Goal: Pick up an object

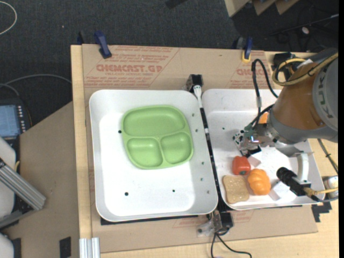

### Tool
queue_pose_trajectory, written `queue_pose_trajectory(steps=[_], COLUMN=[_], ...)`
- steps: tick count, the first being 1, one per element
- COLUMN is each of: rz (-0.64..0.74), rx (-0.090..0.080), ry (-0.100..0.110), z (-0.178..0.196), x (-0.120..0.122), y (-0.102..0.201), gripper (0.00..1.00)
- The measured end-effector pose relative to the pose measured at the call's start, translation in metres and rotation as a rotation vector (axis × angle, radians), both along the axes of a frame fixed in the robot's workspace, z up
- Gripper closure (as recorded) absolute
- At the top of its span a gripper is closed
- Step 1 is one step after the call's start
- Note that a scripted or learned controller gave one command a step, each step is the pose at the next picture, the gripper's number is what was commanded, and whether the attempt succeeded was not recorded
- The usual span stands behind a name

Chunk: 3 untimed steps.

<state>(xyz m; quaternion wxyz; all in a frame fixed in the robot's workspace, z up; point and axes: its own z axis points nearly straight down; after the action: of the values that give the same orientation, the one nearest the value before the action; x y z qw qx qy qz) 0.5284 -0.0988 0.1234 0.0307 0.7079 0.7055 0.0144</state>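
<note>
In the right bin [226, 109] lie a red toy piece [241, 165], an orange round fruit [259, 181] and a tan slice of bread [235, 189], close together near the bin's front. My gripper [246, 140] hangs low over the middle of this bin, just above and behind the red piece. Nothing shows between its tips. The arm's orange band and grey wrist hide the bin's right part.
The left bin [107, 160] bears a green divided plate [157, 136] at its centre. A ridge with black screws separates the two bins. The bench edge runs along the front, with clamps at the back corners.
</note>
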Motion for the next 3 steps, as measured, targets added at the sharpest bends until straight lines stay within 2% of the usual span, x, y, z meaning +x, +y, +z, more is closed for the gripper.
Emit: queue_pose_trajectory(steps=[3], rz=[-0.001], rx=[-0.004], ry=[-0.008], z=[0.030], x=[0.002], y=[0.000], gripper=[1.00])
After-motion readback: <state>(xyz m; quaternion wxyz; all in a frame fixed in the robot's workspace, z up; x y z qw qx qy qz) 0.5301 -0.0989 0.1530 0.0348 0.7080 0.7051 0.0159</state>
